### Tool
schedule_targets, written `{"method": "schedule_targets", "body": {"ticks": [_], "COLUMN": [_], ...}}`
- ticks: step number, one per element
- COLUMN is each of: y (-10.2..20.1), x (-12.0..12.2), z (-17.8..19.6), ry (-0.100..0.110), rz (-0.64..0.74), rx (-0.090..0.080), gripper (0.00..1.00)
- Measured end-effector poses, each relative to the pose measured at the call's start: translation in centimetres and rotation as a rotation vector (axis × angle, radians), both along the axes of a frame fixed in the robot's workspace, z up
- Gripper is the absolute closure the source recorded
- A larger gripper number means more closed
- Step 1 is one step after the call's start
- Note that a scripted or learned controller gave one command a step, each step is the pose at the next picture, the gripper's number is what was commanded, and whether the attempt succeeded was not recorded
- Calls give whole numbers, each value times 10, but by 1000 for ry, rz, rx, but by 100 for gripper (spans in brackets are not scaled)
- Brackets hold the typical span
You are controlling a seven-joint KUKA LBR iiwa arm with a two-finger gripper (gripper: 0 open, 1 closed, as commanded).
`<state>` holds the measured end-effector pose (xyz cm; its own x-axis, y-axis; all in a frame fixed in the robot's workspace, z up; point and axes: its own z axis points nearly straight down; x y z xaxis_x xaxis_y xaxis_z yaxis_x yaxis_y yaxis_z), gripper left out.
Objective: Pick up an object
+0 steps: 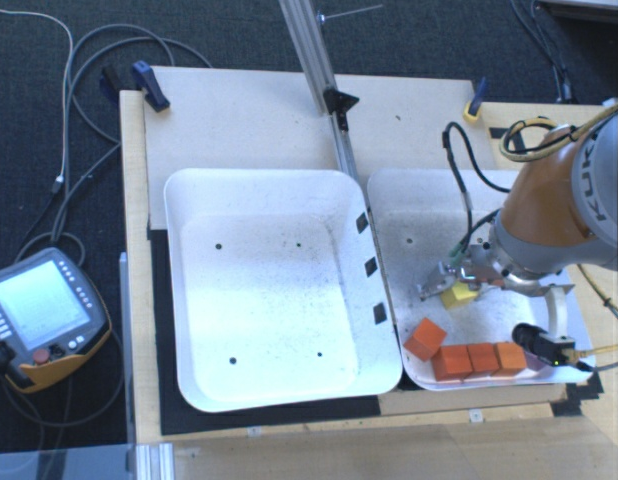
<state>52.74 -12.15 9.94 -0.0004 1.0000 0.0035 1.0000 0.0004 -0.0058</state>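
Observation:
A small yellow block (460, 295) lies in the right bin (409, 218), right at the tip of my gripper (449, 282). The gripper hangs low over the middle of that bin, and its body covers part of the block. Whether the block is gripped or just lying beneath it cannot be made out. An orange cube (425, 338) sits tilted near the bin's front left. A row of three orange blocks (481, 359) lines the front wall.
The left bin (189, 193) stands beside the right one, with a slanted metal post (309, 38) rising behind the gap between them. Blue clamps (149, 84) hold the board at the back. A teach pendant (39, 313) lies on the floor at left.

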Motion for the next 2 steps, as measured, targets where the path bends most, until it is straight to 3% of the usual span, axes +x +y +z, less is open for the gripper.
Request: {"method": "schedule_targets", "body": {"ticks": [1, 2], "y": [-1, 107], "x": [3, -21], "z": [11, 104], "ry": [-8, -12], "rz": [0, 10], "rx": [-2, 0], "gripper": [100, 100]}}
